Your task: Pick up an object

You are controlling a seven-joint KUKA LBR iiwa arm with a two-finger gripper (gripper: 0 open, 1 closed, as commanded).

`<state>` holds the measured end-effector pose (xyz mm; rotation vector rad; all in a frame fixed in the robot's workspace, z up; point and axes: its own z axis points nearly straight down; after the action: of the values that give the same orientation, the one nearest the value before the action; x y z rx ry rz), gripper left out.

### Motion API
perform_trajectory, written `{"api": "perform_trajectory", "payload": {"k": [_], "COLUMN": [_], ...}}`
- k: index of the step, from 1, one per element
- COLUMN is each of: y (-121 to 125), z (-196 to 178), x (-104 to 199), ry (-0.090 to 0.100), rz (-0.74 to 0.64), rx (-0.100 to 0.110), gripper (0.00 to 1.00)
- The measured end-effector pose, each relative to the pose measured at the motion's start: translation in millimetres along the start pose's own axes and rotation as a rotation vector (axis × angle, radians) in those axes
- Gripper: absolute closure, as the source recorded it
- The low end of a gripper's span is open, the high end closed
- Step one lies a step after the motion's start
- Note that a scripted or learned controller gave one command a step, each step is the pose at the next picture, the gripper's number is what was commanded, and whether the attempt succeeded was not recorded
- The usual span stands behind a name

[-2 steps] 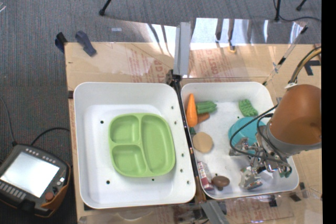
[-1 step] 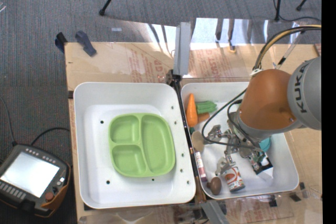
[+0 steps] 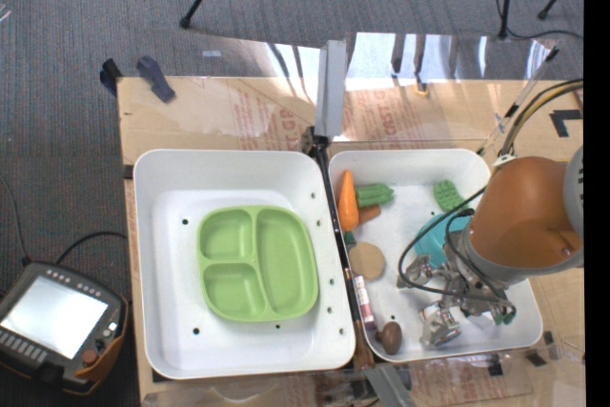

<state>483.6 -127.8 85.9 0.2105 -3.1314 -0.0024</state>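
Note:
My gripper (image 3: 444,321) hangs low over the front right part of the right bin (image 3: 412,159), under the arm's orange band (image 3: 522,214). A teal object (image 3: 434,240) lies just behind it, partly hidden by the arm. Left of the gripper, a tan round piece (image 3: 366,260) and a small brown lump (image 3: 390,335) rest on the bin floor. An orange carrot (image 3: 348,198) lies against the bin's left wall, with a green vegetable (image 3: 376,194) beside it. A green ridged piece (image 3: 447,195) sits near the back right.
The left bin (image 3: 162,176) holds a light green divided plate (image 3: 257,262). A thin pen-like stick (image 3: 361,296) lies along the right bin's left wall. Cables (image 3: 419,253) loop beside the wrist. A tablet (image 3: 57,319) sits on the floor at the left.

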Motion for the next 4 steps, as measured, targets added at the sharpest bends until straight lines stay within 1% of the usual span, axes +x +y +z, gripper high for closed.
{"api": "perform_trajectory", "payload": {"k": [1, 2, 3, 4], "y": [32.6, 8.7, 22.2, 18.2], "z": [-1.0, -1.7, -1.2, -1.7], "x": [-65.4, -164.5, -165.6, -165.6], "ry": [-0.005, -0.006, -0.004, -0.005], "rz": [-0.004, -0.082, -0.121, -0.175], "rx": [-0.001, 0.001, 0.000, 0.001], "gripper": [0.00, 0.00, 0.00, 0.00]}}
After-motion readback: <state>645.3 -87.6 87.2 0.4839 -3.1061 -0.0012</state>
